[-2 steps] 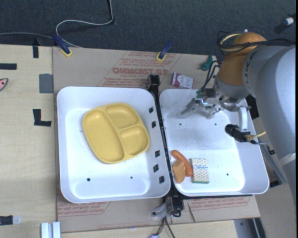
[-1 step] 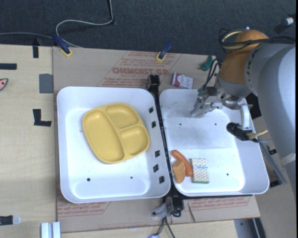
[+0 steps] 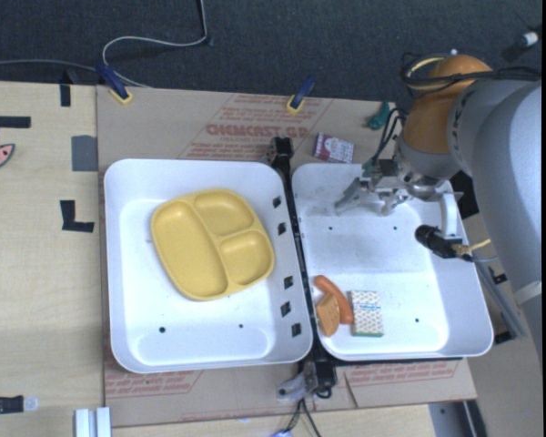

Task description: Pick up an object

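You see a yellow divided plate (image 3: 214,242) in the left bin (image 3: 127,271), an orange toy (image 3: 328,304) and small box (image 3: 366,313) in the right bin (image 3: 455,321), and the pincer (image 3: 375,196) above it, open, gripping nothing.

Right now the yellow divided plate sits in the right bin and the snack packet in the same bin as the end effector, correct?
Not quite: the camera view shows the yellow divided plate in the left bin. The snack packet does lie in the right bin, where the end effector is.
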